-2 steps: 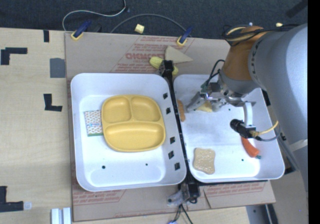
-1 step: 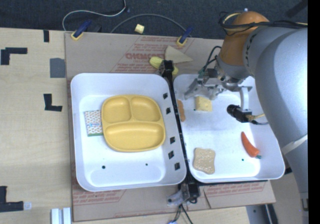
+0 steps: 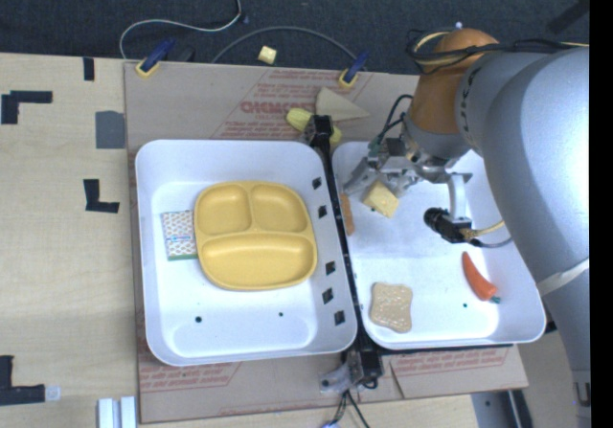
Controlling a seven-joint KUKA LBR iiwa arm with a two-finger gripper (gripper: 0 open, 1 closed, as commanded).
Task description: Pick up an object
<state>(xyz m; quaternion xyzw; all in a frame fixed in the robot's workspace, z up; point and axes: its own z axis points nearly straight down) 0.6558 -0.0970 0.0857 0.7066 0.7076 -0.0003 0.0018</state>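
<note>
My gripper is low over the back left part of the right bin, under the orange wrist band. A pale yellow block lies right at its tip, touching or nearly touching it; whether it is gripped cannot be made out. In the same bin, a tan bread slice lies near the front and an orange carrot lies at the right. A thin orange piece rests against the divider.
The left bin holds a yellow divided plate with a small patterned sponge at its left. A black part with a cable hangs off the arm, over the right bin. Yellow clamps and loose bits lie behind the bins.
</note>
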